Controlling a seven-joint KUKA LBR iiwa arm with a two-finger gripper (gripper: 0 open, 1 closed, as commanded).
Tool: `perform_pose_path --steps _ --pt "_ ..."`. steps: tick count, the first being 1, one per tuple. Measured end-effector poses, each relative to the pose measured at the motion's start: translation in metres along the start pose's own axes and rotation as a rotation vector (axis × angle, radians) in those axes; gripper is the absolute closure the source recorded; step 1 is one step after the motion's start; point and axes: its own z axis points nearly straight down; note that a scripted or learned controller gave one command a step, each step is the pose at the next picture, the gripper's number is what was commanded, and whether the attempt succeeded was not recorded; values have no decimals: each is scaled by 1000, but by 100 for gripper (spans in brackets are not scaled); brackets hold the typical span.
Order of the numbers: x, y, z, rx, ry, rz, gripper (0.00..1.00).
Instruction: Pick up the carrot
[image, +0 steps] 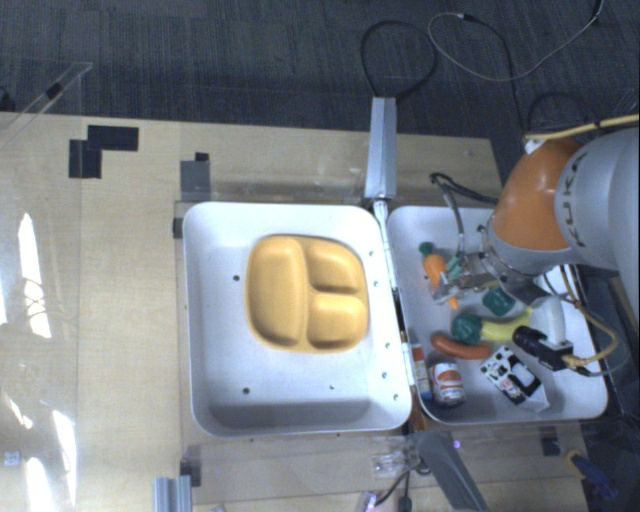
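The carrot (433, 267) is small and orange with a green top, and lies near the left wall of the right bin (590, 405), towards its far end. My gripper (455, 279) hangs low over the bin, right beside the carrot on its right side and partly over it. Whether it touches the carrot cannot be made out. The arm's orange band and grey body fill the bin's far right corner.
The right bin also holds a teal piece (497, 299), a green and yellow vegetable (488, 330), a red sausage (461, 348), a small can (447, 382) and a white patterned box (516, 379). A yellow divided plate (305, 292) sits in the left bin (215, 390).
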Motion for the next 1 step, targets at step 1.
perform_pose_path --steps 1 --pt "51 60 -82 36 2 -55 100"
